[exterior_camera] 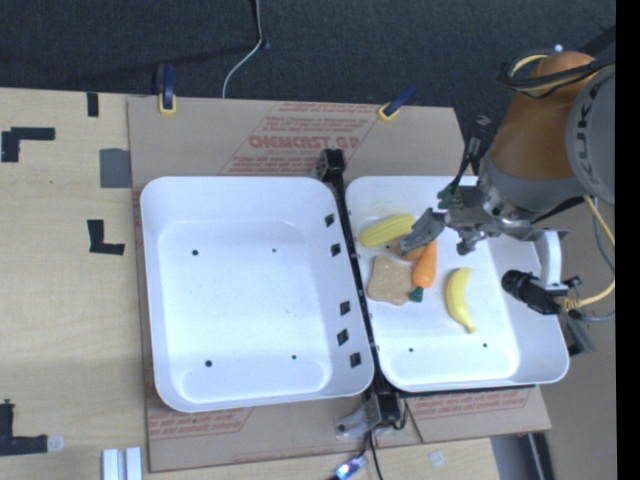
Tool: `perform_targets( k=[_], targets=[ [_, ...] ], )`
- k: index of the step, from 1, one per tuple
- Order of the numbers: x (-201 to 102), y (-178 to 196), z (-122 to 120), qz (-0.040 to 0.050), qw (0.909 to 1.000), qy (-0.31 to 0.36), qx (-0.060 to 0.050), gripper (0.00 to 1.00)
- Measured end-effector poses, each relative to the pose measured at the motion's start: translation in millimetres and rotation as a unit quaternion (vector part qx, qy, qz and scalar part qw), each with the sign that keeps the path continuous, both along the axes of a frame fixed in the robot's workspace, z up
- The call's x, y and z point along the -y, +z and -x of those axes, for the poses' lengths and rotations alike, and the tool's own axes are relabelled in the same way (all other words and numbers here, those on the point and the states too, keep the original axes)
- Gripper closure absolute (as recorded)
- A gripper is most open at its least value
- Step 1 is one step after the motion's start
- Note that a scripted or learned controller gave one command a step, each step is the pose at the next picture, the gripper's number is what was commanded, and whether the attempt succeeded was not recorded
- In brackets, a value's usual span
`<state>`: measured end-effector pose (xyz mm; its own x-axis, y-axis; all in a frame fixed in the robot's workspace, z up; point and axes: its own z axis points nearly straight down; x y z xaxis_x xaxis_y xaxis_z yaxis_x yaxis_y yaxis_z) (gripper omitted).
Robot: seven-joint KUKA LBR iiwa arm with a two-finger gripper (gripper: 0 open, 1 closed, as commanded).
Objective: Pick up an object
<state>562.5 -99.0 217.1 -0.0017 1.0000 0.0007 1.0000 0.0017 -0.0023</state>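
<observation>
Brown cardboard sheet [300, 138] lies under both bins, clamped by blue clips [165, 78].

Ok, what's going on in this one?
The arm reaches in over the right bin, its gripper low above the corn and carrot. Bread and a banana lie nearby. Nothing looks lifted yet. The left bin sits alongside.

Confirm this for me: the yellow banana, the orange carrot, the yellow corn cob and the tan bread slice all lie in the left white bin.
Wrong bin. The camera view shows the yellow banana, the orange carrot, the yellow corn cob and the tan bread slice all lying in the right white bin, not the left white bin.
</observation>
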Motion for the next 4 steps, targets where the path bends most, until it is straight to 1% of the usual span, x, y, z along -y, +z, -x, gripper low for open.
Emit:
perform_targets(
  k=[1,2,4],
  targets=[
    [8,-123,-70,0.0011,1.0000,0.000,0.001,0.00],
    [31,-134,-104,-0.0007,1.0000,0.002,-0.008,0.00],
    [31,-134,-103,-0.0002,1.0000,0.002,-0.007,0.00]
  ],
)
